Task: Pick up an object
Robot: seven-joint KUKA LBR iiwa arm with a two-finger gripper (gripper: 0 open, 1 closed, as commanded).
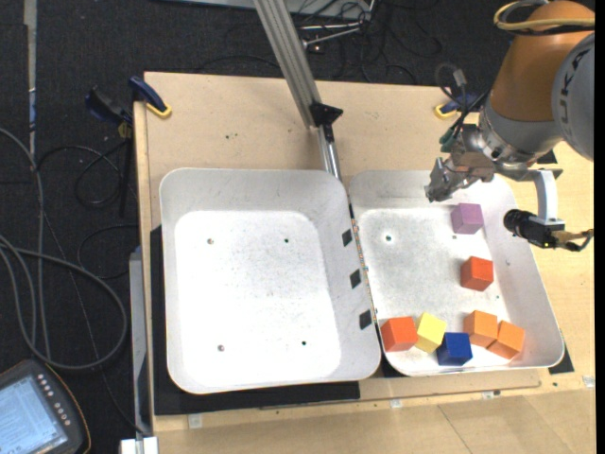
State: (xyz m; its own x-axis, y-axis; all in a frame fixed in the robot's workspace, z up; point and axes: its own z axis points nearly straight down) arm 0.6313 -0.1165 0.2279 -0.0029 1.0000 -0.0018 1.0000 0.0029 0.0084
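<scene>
The right bin holds several small blocks. A purple block lies near its far side, and an orange-red block sits below it. Along the front wall lie an orange block, a yellow block, a blue block and two more orange blocks. My gripper hangs over the far edge of the right bin, just up and left of the purple block, with nothing visible between its fingers.
The left bin lies beside the right one, with black clips along their shared edge. A slanted metal pole crosses the far bench. Clamps sit at the bench's far corners.
</scene>
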